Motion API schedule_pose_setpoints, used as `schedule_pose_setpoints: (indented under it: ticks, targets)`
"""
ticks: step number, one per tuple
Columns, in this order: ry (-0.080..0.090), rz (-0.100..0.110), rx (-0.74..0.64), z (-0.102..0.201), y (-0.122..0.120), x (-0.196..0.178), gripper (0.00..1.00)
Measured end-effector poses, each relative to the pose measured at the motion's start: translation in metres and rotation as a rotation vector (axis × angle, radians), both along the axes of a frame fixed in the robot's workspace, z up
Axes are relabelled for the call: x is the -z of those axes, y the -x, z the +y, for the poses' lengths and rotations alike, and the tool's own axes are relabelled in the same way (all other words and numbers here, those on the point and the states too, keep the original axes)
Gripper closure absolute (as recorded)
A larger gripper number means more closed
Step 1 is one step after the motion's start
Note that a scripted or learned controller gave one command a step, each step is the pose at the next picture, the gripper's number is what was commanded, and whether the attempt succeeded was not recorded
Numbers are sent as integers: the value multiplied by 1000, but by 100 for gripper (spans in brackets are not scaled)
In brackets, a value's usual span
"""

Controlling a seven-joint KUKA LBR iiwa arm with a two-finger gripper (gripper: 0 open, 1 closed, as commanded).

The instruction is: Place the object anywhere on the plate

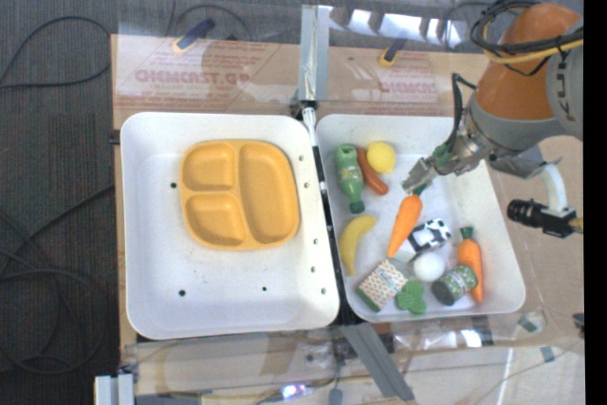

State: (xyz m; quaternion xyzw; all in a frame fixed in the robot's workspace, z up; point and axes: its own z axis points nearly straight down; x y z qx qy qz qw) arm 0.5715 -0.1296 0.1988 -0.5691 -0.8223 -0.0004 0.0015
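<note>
A yellow-orange divided plate (239, 194) lies in the left bin (152, 299), with nothing on it. The right bin (493, 204) holds toy food: a green bottle (350, 176), a lemon (381, 156), a small red-orange piece (373, 174), a big carrot (403, 223), a banana (355, 241), a black-and-white cow toy (432, 234), a white egg (429, 267), a second carrot (471, 266), a green can (456, 285), a patterned block (382, 283) and broccoli (412, 299). My gripper (418, 178) hangs just above the big carrot's green top, nothing visibly held.
The metal divider (318, 175) runs between the two bins. A clear plastic panel (398, 14) stands behind the right bin. Cables lie on the floor to the left. A black fitting (539, 215) sticks out at the right bin's edge.
</note>
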Motion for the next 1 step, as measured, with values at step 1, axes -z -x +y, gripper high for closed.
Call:
schedule_pose_setpoints:
  ticks: [1]
  targets:
    - [2, 2, 28, 84, -31, 18, 100]
